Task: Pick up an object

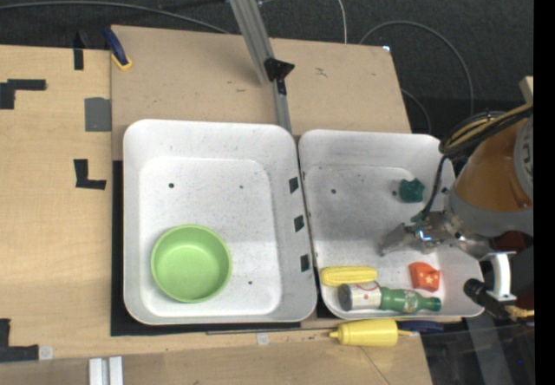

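Lying nearest to the camera, on the surface just outside the front wall of the right bin [364,142], is a yellow bottle [368,334]. Just behind it, inside the bin along its front wall, a green bottle with a white label [388,298] lies on its side, and a yellow corn-like toy [349,275] lies touching it on the far side. A small red object [424,276] sits to the right of these two. In the left bin [208,136] a green bowl [191,263] stands in the near left corner.

Further back in the right bin, the gripper [401,239] hangs low over the bin floor, reaching in from the right. Its metal tip points to the left toward a bare part of the floor. How wide the jaws stand I cannot tell — they blur into one grey shape — and I see nothing held between them. A small dark green object [410,192] lies a little beyond the gripper, near the far right part of the bin.

I judge the task to be at the reaching step — nothing is lifted yet. The closest candidates are the dark green object and the red object, one on each side of the gripper. The next move calls for bringing the jaws directly over one of them, lowering until they stand around it, and closing before any lift.
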You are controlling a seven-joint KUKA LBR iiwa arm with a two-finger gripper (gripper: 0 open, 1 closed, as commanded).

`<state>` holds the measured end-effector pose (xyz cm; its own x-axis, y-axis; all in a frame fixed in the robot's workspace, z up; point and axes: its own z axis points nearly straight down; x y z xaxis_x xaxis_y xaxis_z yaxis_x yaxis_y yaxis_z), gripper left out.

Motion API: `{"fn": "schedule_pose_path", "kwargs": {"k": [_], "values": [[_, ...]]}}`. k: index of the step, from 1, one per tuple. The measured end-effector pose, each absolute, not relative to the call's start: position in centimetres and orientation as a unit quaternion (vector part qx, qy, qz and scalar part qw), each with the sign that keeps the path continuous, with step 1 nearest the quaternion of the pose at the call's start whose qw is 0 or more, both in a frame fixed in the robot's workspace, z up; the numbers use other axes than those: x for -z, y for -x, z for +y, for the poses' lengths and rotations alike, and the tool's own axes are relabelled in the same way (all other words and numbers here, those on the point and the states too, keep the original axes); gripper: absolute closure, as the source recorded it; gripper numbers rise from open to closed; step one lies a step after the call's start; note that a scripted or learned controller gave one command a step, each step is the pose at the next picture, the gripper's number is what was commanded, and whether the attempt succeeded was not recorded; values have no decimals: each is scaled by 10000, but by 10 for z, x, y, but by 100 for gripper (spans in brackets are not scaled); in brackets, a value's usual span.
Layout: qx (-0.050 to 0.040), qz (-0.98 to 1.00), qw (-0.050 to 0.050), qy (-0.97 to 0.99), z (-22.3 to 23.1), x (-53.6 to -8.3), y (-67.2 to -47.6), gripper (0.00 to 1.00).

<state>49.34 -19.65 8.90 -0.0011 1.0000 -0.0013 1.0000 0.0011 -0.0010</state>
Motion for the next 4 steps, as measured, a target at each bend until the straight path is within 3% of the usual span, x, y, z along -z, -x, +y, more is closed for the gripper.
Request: {"fn": "schedule_pose_path", "kwargs": {"k": [1,4], "values": [[6,7076,-12,-7066,-196,-99,-493,100],[-11,7078,29,-7064,-189,-284,-491,100]]}}
